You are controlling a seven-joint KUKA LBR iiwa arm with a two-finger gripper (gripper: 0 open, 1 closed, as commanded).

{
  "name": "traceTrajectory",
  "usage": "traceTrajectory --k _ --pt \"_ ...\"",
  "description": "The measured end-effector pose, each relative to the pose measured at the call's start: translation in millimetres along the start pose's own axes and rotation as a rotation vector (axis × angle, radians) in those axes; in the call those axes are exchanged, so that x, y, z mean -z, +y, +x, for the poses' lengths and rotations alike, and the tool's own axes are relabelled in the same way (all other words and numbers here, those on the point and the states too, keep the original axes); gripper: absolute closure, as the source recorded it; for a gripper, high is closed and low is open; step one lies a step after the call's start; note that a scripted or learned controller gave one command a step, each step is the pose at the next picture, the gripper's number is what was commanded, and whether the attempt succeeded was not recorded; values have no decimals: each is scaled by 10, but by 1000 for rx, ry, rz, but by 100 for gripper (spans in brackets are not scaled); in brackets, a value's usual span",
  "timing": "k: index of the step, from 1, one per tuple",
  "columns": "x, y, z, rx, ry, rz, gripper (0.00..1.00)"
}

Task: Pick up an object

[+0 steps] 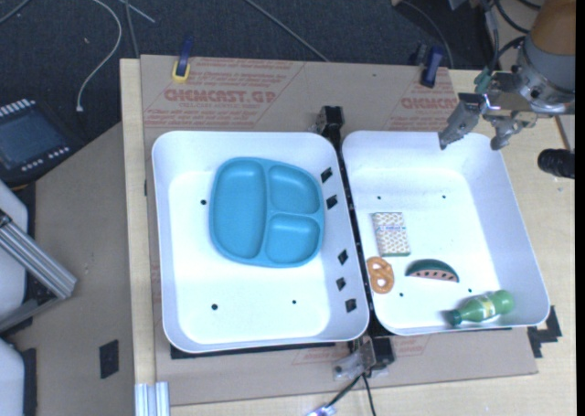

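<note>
Camera view, read from left to right: the left bin [183, 304] is occupied by a blue divided plate [267, 211], lying flat toward its far half. Across the divider, the right bin [498, 222] holds four small things gathered in its near half. A speckled rectangular block [390, 232] lies closest to the divider, with a pretzel [380, 273] just in front of it. Beside the pretzel, a little apart, a watermelon slice [431, 271] is seen, and a green bottle [481, 307] lies on its side near the bin's front corner.

At the far right, the gripper [477, 132] hangs above the back rim of the right bin, its two fingers spread apart with nothing between them. It is well apart from every candidate object, so the pick is judged not yet begun.

Several risks can be foreseen. The pretzel and the block are near each other and near the divider wall, so a descent there could be blocked by the wall or could nudge one piece while closing on the other. The bottle, being round and on its side, could roll out from between the fingers if they close off its axis. The thin, flat watermelon slice may simply be missed if the fingers stop short of the floor.
</note>
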State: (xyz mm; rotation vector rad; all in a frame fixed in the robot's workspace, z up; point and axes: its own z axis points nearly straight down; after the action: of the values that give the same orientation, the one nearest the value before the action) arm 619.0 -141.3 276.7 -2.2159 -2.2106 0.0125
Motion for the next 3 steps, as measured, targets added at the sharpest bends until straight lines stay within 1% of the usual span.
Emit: traceTrajectory --k 1,2,3 --pt "79 18 4 3 -2 -13 0" --pt "-545 -10 -16 2 -1 -7 0" --pt "-1064 56 -90 2 -1 -7 0"
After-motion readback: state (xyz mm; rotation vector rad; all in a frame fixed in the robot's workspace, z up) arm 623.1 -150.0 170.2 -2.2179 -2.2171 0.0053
